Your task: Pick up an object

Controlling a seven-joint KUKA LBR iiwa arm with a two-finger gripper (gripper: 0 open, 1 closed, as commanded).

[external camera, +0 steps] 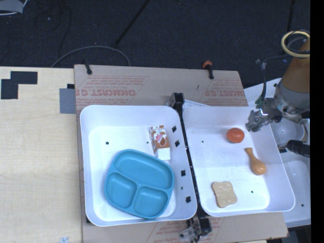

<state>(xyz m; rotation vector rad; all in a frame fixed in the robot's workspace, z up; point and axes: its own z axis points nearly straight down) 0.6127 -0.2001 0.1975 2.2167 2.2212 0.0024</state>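
- My fingers (254, 121): small and blurred over the right bin's (283, 178) far right rim, can't tell if apart or together; arm cut off by the frame edge.
- Red tomato-like ball (235, 135), round, glossy, in the right bin's far half, just beside my fingers.
- Same bin: tan drumstick (255, 161) near the right wall, toast slice (224, 194) near the front edge.
- Left bin (93, 135): blue divided tray (138, 183), small printed carton (159, 141) behind it.

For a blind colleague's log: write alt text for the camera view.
The gripper hangs over the right bin's far right edge, near a red ball, orange drumstick and bread slice. The left bin holds a blue divided plate and small carton.
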